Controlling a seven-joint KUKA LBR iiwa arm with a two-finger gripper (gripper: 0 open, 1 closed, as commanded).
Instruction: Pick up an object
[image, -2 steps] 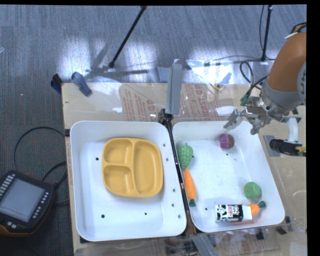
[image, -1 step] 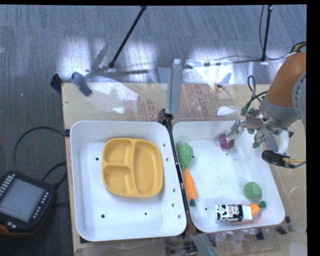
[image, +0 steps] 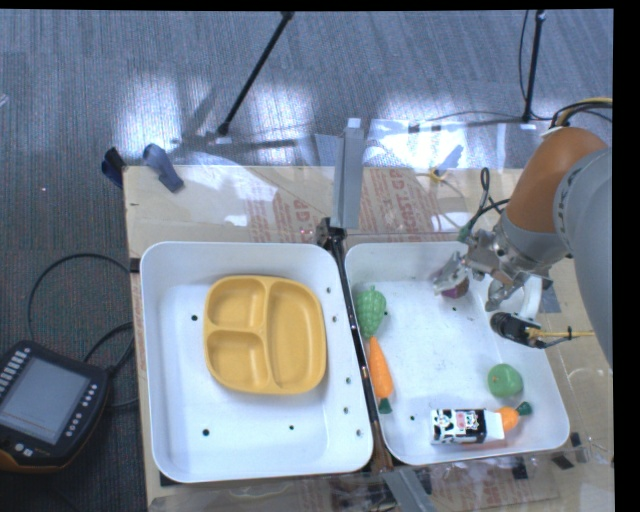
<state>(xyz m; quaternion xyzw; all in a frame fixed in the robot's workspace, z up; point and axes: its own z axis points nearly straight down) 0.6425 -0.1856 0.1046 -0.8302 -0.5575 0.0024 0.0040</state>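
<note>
My gripper (image: 470, 283) hangs low over the back right part of the right bin (image: 430, 455), its two fingers spread apart. A small dark purple object (image: 456, 288) lies on the bin floor beside the left finger (image: 446, 270), and I cannot tell whether they touch. Further left along the bin wall lie a green bumpy fruit (image: 370, 310) and an orange carrot (image: 380, 370). Toward the front right are a green round fruit (image: 505, 380), a cow-patterned carton (image: 458, 425) lying flat, and a small orange piece (image: 511, 417) against it.
The left bin (image: 170, 440) holds a yellow divided plate (image: 265, 333). A metal divider post (image: 345, 185) rises between the bins at the back. Cables (image: 545, 335) trail from the wrist over the right rim. A teach pendant (image: 45, 400) lies on the floor at left.
</note>
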